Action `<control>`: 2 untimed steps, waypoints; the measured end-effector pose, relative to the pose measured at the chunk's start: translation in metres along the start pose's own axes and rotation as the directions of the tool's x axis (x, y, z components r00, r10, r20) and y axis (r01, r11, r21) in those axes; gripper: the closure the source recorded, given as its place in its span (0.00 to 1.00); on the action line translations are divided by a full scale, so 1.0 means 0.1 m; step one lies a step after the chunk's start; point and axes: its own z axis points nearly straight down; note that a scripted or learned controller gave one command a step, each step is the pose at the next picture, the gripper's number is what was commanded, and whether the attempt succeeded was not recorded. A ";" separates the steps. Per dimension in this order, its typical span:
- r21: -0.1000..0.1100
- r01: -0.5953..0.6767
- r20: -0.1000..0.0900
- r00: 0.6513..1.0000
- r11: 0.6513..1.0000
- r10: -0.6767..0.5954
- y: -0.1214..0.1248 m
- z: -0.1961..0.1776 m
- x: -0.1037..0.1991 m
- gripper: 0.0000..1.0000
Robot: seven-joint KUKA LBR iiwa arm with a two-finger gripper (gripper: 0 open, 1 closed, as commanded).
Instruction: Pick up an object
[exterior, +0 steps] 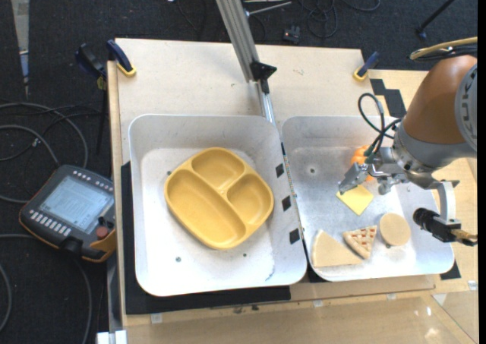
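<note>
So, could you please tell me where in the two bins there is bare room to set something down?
The right bin has bare floor along its far-left part, beside the divider. The left bin offers only strips around the yellow divided plate. Crowded: the right bin's near side, with cheese slice, waffle piece, round cracker, and the hand.

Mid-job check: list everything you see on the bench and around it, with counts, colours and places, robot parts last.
Shallow white bins: two, side by side on the bench.
Yellow three-compartment plastic plate: one, middle of the left bin.
Flat yellow square piece: one, right bin, just below the hand.
Small orange item: one, right bin, beside the hand; shape unclear.
Tan wedge-shaped piece: one, front of the right bin.
Tan waffle-patterned triangle: one, right of the wedge.
Tan round disc: one, right of the triangle.
Handheld control pendant: one, grey and orange, floor left of the bench.
Arm: one, grey with orange band, over the right bin.
Hand: one, low above the yellow square.
</note>
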 end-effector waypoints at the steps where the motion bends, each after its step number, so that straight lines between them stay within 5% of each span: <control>1: -0.001 0.001 0.000 1.000 1.000 -0.001 -0.01 0.54 0.01 0.00; 2: -0.008 0.001 0.001 1.000 1.000 -0.001 0.01 0.40 0.00 1.00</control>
